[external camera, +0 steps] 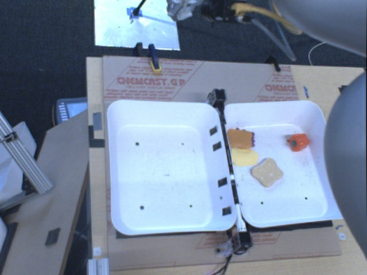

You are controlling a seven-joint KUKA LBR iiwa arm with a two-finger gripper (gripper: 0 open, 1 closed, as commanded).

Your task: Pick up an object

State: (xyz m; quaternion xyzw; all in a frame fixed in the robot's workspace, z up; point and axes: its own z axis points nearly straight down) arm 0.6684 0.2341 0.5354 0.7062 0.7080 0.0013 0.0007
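Four small things lie in the right bin (312, 110), any of which could serve as the object to pick up: a brown, waffle-like piece (241, 138) near the divider with a trace of purple at its right edge, a flat yellow piece (245, 157) touching it just below, a tan toast-shaped piece (267, 172) beside that toward the bin's middle, and an orange-red piece with a dark spot (297, 142) lying apart near the right wall. The left bin (114, 153) sits alongside, joined at the clipped seam. The gripper (184, 2) hangs at the top of the camera view, well apart from both bins and over the dark floor near a shiny metal plate (135, 16); whether its jaws are spread or pressed together cannot be told from this angle, and nothing is seen between them. By my reading the task is at its very start, with the approach not yet begun. The next move calls for carrying the gripper over the right bin and descending on one piece; the orange-red one looks the easiest, since it has no neighbours, while the three clustered pieces are flat and crowd one another. The board (189, 76) under the bins bears red lettering reading "CHEMCAST", repeated at the right, where it is harder to read.
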